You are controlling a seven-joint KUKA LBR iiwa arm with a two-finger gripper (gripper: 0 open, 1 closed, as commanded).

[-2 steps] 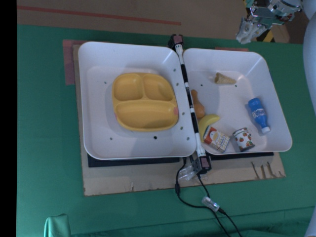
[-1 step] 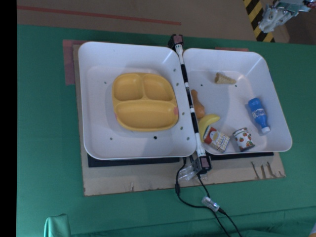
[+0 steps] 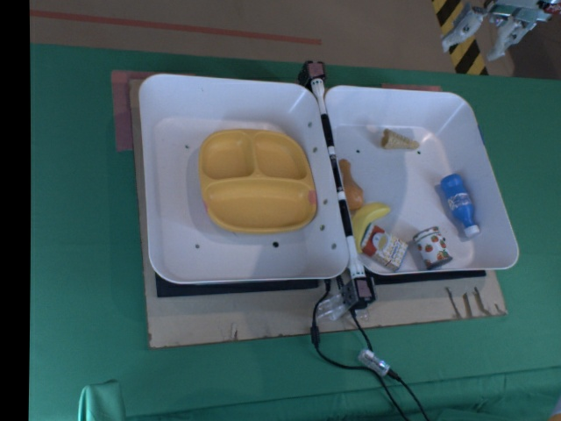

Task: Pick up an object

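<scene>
While my claw [image 3: 507, 26] hung well beyond the right bin's [image 3: 496, 222] far corner, its opening indiscernible, candidates clustered inside: blue bottle [image 3: 459, 203], can [image 3: 431, 246], carton [image 3: 384, 246], banana [image 3: 370, 216]. Risk noted: crowded carton and banana could defeat a clean grasp.

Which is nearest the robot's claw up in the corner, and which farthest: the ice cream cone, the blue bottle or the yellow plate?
From the gripper:
1. Ice cream cone, back of the right bin.
2. Blue bottle, right bin's right side.
3. Yellow plate, left bin.
</scene>
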